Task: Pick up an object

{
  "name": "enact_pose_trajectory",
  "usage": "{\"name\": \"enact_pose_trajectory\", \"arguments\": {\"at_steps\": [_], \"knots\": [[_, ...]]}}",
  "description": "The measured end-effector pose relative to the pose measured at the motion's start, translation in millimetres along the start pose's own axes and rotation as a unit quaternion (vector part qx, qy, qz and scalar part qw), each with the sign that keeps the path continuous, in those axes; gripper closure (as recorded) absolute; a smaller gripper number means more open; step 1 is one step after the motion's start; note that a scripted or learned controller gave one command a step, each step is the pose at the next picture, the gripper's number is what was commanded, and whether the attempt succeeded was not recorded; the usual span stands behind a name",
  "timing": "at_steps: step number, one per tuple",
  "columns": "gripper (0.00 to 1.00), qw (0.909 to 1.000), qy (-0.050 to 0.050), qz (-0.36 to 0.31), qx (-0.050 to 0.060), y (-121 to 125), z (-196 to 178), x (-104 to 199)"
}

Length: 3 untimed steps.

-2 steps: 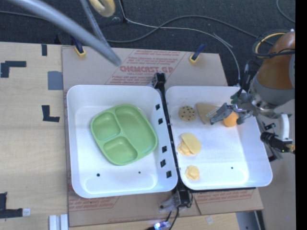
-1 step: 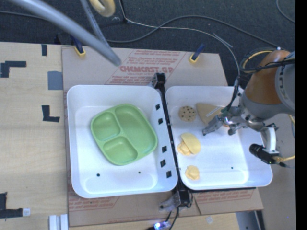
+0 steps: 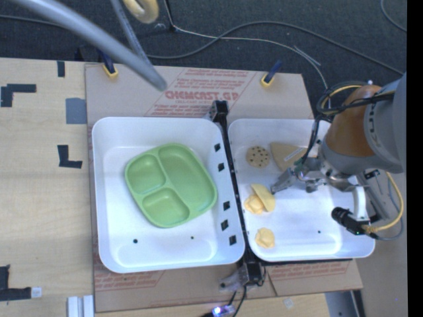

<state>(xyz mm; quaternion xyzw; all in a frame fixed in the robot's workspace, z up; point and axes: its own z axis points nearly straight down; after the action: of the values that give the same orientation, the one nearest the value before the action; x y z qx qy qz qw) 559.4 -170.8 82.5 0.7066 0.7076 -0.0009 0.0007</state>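
Green tray [image 3: 172,185] in left bin [image 3: 109,243], cookie [image 3: 258,155] in right bin [image 3: 330,246]

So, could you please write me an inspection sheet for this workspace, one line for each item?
Surface: two white bins side by side, left bin and right bin, on a cardboard sheet over a wooden bench.
Job's things: right bin holds a cookie, a tan wedge, a yellow piece and a small yellow lump.
Clutter: green divided plate in the left bin.
Grippers: pincer low over the right bin, near the yellow piece; nothing seen between its fingers.
Cables: thin cable across the dark floor behind the bench; yellow cable by the arm.
Surroundings: two yellow clamps on the cardboard's far edge.
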Motion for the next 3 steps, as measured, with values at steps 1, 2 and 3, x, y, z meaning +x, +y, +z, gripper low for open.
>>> {"name": "enact_pose_trajectory", "arguments": {"at_steps": [1,2,3], "knots": [[1.0,1.0,-0.001,0.0,-0.002,1.1,-13.3,-0.6],[1.0,1.0,0.001,0.0,-0.001,5.9,-66.7,9.2],[1.0,1.0,0.001,0.0,-0.001,7.0,-108.3,9.2]]}}
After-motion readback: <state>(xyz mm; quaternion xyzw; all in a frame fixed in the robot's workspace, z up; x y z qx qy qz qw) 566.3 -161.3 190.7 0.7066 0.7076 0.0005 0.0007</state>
